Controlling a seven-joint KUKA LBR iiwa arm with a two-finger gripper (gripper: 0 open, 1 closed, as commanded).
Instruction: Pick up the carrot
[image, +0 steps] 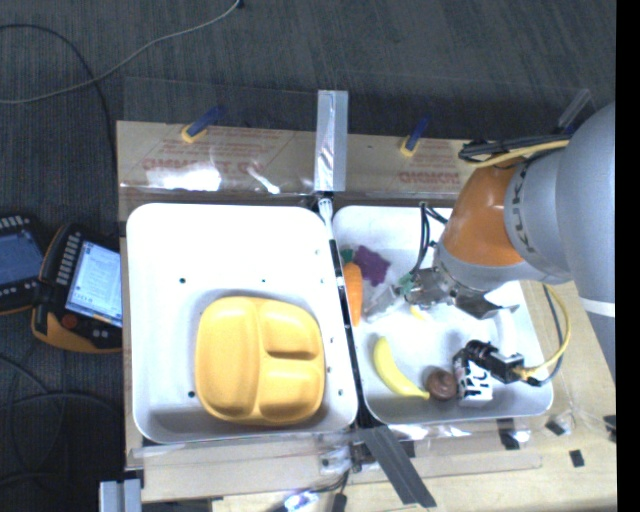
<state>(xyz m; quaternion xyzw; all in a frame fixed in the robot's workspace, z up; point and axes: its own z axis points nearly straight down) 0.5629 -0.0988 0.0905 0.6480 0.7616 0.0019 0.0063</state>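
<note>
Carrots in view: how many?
1. The carrot lies along the left wall of the right bin, near the banana; the arm may hide others.

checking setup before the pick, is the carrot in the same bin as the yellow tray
No, the carrot lies in the right bin by its left wall, while the yellow tray sits in the left bin.

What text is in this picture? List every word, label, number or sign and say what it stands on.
Nothing reads clearly.
Red print on the brown board: blurred, unreadable.
Screen of the handheld pendant at the view's left edge: too small to read.
The carrot and the yellow tray carry no lettering that I can see.
</note>
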